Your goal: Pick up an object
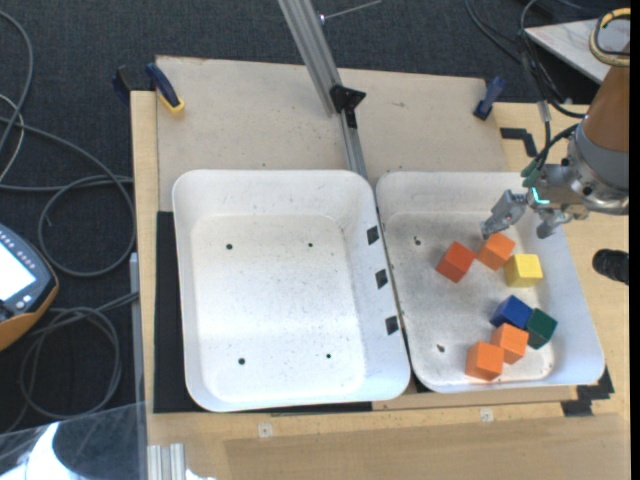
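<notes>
Tool: my tool (522, 218) hangs over the far end of the right bin (425, 193), near the desk's right edge; I read its two fingers as spread apart with nothing between them.
Arm: the grey arm (607, 153) with its orange band comes in over the desk's right edge.
Nearest candidates: an orange cube (496, 251) lies just below the tool, with a darker orange cube (455, 262) beside it toward the bin's middle and a yellow cube (524, 269) close on the other side.
Other candidates: a blue cube (513, 311), a green cube (541, 326) and two more orange cubes (512, 341) (486, 360) bunch together toward the bin's near right corner.
Step, as I judge it: lining up for a descent; nothing is lifted yet.
Main risk: the three cubes under the tool sit close, so a finger could land on top of a neighbour or shove the target aside instead of straddling it.
Second risk: the yellow cube is near the bin's right wall, which may leave little room for a finger on that side.
Third risk: in the near cluster the cubes touch, so a closing grip could catch two or slip off a tilted face.
Left bin: the left bin (200, 193) takes up the desk's left half and plays no part here.
Surroundings: a metal pole (315, 43) slants over the desk's far edge, blue clamps (165, 88) (488, 98) grip the far corners, and cables (45, 148) trail on the floor; none blocks my approach.
</notes>
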